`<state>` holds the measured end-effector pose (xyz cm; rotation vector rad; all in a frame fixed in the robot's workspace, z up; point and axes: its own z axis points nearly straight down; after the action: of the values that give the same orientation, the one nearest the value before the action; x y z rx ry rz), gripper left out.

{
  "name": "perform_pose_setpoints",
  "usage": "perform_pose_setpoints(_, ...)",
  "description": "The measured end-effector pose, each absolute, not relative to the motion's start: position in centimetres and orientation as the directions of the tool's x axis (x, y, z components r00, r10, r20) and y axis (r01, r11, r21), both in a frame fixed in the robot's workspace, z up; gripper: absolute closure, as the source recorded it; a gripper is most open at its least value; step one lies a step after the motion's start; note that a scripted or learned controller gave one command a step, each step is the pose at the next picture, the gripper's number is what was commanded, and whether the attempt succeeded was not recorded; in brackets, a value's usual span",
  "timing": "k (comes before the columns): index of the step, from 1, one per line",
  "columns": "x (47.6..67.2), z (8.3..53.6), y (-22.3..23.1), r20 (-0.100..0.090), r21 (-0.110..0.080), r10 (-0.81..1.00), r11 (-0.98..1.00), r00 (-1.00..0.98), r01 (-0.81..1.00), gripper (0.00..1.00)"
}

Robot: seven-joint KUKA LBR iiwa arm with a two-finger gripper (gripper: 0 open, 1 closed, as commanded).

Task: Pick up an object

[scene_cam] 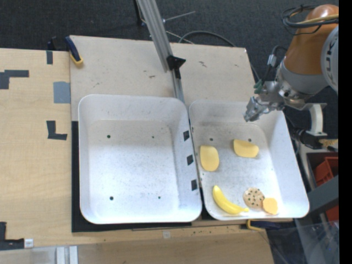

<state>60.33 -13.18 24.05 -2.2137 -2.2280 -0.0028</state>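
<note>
Bins: two; right holds five food items. End effector state unclear.

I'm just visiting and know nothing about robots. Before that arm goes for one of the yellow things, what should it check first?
1. Things to pick lie in the right bin: ok; banana, cookie, two yellow pieces.
2. Gripper over that bin: ok, near its far edge.
3. Gripper carries nothing: cannot tell.
4. Nearest piece has room around it: ok.
5. Banana clear of the bin wall: not ok, it lies close to the near edge.
</note>
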Motion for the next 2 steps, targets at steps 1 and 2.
perform_pose_setpoints(1,59.9,23.0,-7.2,0.002,-0.002,1.000,0.007,-0.007,1.000,1.00)
perform_pose_setpoints(2,60.2,23.8,-1.3,0.002,0.000,1.000,0.008,-0.008,1.000,1.00)
